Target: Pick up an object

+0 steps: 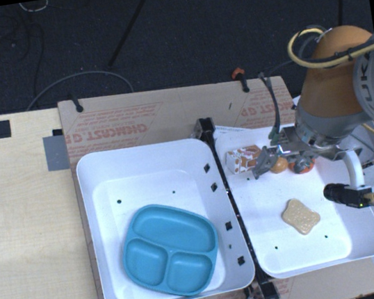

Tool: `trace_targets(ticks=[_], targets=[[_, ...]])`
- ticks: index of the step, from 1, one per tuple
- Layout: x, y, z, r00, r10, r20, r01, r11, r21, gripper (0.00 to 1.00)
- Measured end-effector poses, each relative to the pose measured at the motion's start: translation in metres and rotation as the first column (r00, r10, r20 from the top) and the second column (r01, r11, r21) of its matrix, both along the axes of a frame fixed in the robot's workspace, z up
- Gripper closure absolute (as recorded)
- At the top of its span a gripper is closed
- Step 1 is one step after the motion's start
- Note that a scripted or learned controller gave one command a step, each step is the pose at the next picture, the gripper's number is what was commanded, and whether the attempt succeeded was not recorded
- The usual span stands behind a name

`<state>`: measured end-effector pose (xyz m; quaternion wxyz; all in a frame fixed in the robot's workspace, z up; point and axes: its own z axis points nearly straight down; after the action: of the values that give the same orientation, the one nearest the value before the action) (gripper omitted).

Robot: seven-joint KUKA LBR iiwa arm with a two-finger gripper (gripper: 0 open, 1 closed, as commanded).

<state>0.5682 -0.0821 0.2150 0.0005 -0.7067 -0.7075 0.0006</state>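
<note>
Low in the right bin point(370, 239), the gripper point(278, 159), grip state unclear, hovers over a small orange object point(279, 164).

Blue divided tray point(169, 249) in white left bin point(99, 194). Tan sponge point(301, 216), orange-and-white packet point(243, 159) in white right bin point(360, 241). Pale wood counter point(25, 241).

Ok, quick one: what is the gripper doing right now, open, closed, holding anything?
Gripper: low over the right bin, among the small objects at its far end; open or closed cannot be told, and no object is seen held.
</note>
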Motion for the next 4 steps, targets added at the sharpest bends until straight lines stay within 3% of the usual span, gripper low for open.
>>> trace_targets(ticks=[2, 3, 4], targets=[[0.003, 0.002, -0.109, 1.000, -0.002, -0.007, 0.002, 1.000, 0.002, 0.00], [0.003, 0.003, -0.129, 1.000, -0.004, -0.004, 0.004, 1.000, 0.001, 0.00], [0.003, 0.002, -0.117, 1.000, -0.010, -0.003, 0.010, 1.000, 0.001, 1.00]])
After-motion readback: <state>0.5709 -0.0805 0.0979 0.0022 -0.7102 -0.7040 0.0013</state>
